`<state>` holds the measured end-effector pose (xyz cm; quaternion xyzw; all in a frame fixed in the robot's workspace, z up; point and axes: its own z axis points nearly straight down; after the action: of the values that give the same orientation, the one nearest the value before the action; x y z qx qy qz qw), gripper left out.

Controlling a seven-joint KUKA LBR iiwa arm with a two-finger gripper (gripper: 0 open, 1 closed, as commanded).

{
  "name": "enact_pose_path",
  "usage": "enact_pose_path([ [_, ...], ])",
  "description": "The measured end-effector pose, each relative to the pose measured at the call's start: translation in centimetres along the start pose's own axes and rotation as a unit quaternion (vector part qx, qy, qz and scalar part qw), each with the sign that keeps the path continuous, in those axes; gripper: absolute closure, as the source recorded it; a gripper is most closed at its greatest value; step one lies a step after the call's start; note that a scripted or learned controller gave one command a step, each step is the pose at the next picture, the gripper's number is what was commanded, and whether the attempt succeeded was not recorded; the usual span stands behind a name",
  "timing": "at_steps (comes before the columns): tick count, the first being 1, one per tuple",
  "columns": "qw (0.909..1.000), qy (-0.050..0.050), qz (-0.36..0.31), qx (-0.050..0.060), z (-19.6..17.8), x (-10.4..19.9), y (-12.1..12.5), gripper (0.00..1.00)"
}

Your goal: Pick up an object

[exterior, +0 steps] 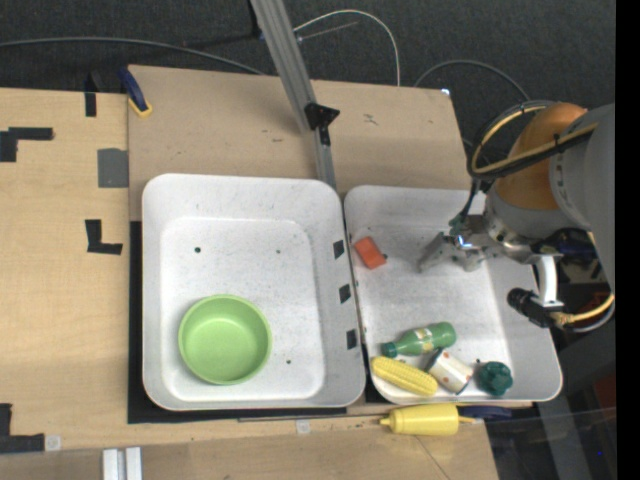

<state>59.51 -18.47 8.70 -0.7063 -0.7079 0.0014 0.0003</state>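
Observation:
In the right bin [400,208] an orange block [370,253] lies near the left wall. Along the front lie a green bottle [418,341], a yellow corn cob [403,376], a small white cylinder [450,371] and a dark green piece [493,376]. A green bowl [225,338] sits at the front of the left bin [240,193]. My gripper [450,259] hangs over the right bin's middle right, about a hand's width right of the orange block. It is open, with nothing between its fingers.
A yellow object [425,420] lies on the bench just outside the right bin's front rim. A grey metal pole [285,48] slants down to the divide between the bins. Cables loop over the dark floor behind the bench.

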Motion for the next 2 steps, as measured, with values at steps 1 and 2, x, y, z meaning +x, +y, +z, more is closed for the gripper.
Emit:
enact_pose_path([
  [1,1.0,0.001,-0.001,0.0,-1.1,0.1,0.0,1.0],
  [2,1.0,0.0,0.001,-0.003,-5.4,-0.1,-0.2,1.0],
])
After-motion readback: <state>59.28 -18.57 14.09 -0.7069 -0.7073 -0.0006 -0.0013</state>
